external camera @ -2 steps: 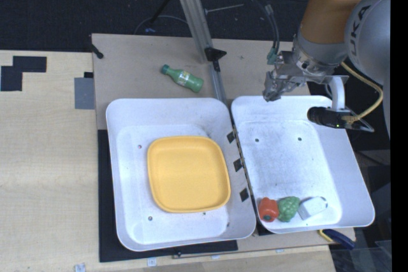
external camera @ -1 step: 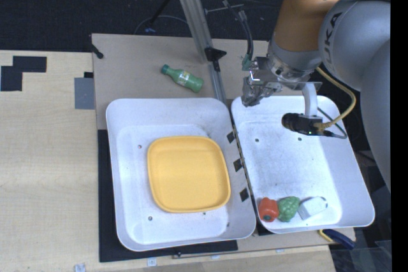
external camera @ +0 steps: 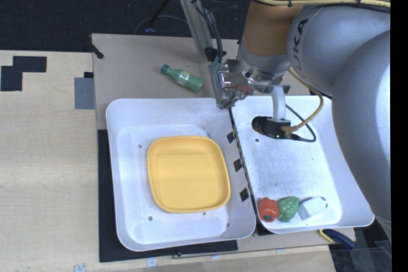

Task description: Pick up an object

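Observation:
A yellow square plate (external camera: 189, 173) lies flat in the left bin (external camera: 124, 137). In the right bin (external camera: 331, 169), at its near corner, a red item (external camera: 268, 209), a green item (external camera: 288, 207) and a small white item (external camera: 313, 206) sit in a row. A green bottle (external camera: 182, 78) lies on its side on the bench beyond the left bin. My gripper (external camera: 225, 91) hangs over the far end of the divider between the bins, well away from all of these. Nothing can be seen in it.
A black part with a cable (external camera: 273, 127) hangs from the arm over the right bin's far half. A slanted metal rail (external camera: 191, 9) rises behind the gripper. The grey arm (external camera: 344, 41) covers the upper right. Black clips (external camera: 238, 162) line the divider.

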